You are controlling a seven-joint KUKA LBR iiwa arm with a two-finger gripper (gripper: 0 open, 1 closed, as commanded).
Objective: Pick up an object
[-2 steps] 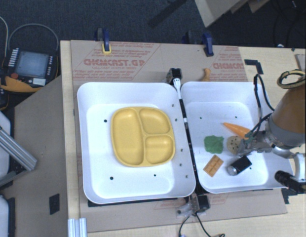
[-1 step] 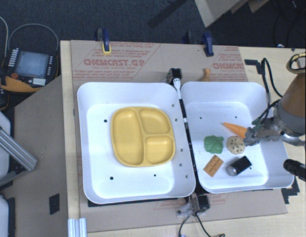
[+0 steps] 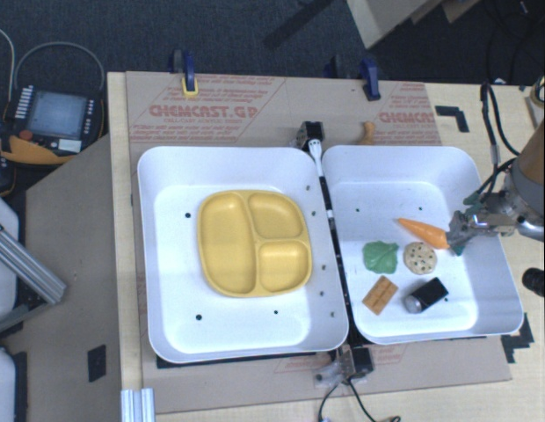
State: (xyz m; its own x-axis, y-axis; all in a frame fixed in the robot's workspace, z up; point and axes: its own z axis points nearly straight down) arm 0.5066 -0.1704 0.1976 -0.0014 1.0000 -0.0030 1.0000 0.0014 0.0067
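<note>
The right bin (image 3: 404,161) holds several small items. An orange carrot (image 3: 420,229) lies slantwise, with a green leafy piece (image 3: 380,256) and a round speckled cookie (image 3: 419,257) just below it. Nearer the front lie a brown cracker (image 3: 380,294) and a black and grey block (image 3: 426,294). My gripper (image 3: 459,231) reaches in from the right and hangs low at the carrot's right end, touching or nearly touching it. I see nothing lifted off the bin floor.
A yellow divided plate (image 3: 255,242) sits in the middle of the left bin (image 3: 167,200). The bins' rims meet at a black hinge strip (image 3: 330,227). Cables (image 3: 494,130) hang beside the arm at the right edge.
</note>
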